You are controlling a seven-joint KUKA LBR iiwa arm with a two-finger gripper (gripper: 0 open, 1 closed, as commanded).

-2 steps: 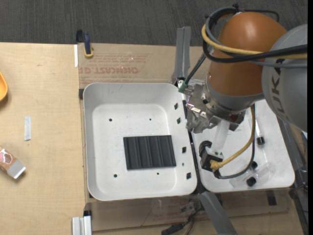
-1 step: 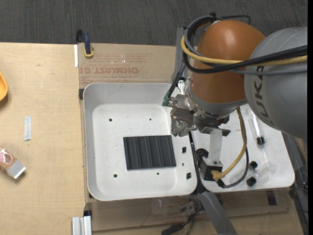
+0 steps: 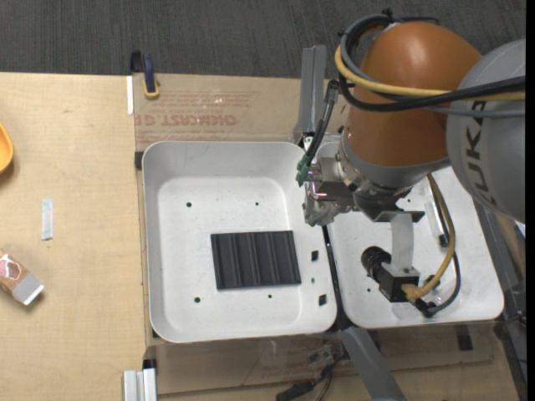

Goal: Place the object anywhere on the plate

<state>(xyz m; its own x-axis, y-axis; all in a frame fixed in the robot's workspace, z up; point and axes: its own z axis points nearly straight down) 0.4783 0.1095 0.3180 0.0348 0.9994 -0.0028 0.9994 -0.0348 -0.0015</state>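
Observation:
The plate [image 3: 255, 259] is a dark, ribbed rectangle lying flat in the middle of the left white bin [image 3: 163, 224]. My arm's orange band [image 3: 405, 82] and grey wrist hang over the divide between the two bins, above the left part of the right bin [image 3: 476, 299]. The gripper [image 3: 321, 205] points down at the left bin's right rim, to the right of and slightly behind the plate. The wrist's bulk covers whatever lies under it. A black cylindrical part with a yellow cable [image 3: 386, 276] hangs from the arm over the right bin.
On the wooden bench to the left lie a small white strip [image 3: 47, 220], a wrapped packet [image 3: 18, 279] and an orange item [image 3: 3, 149] at the edge. A blue clamp [image 3: 147, 72] sits at the cardboard's back corner.

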